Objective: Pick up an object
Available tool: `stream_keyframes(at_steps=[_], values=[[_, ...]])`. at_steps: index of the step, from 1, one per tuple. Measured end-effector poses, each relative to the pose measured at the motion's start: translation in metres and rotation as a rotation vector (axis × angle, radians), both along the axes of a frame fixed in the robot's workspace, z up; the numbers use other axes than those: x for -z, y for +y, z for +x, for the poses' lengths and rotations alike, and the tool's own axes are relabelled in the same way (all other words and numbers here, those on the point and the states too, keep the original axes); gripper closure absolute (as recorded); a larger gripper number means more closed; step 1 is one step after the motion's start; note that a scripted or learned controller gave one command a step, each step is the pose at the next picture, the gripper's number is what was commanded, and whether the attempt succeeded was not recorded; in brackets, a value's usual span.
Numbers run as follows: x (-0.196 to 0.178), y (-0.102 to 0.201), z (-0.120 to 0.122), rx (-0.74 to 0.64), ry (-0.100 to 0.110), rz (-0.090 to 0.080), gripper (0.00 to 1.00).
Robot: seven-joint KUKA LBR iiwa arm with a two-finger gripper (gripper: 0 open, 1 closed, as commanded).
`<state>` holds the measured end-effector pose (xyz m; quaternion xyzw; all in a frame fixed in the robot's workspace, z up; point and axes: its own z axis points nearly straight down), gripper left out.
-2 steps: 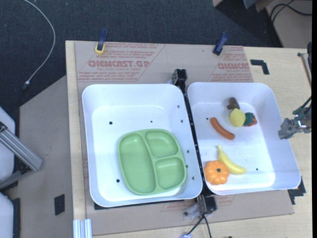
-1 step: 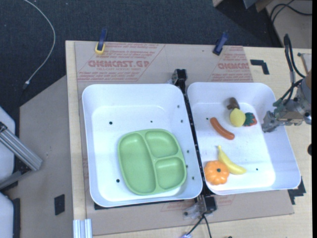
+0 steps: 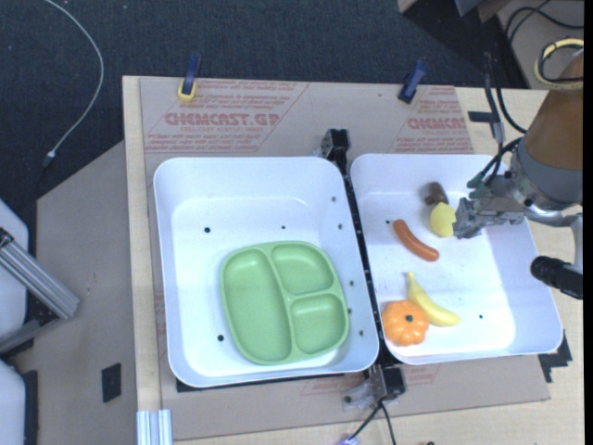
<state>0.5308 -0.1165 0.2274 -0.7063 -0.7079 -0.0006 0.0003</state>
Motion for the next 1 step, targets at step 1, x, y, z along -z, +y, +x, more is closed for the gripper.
stream_keyframes(at_steps=[1], values=[[-0.0093,0.0462,0.021,-0.003,-0.003,-0.001,1.0]])
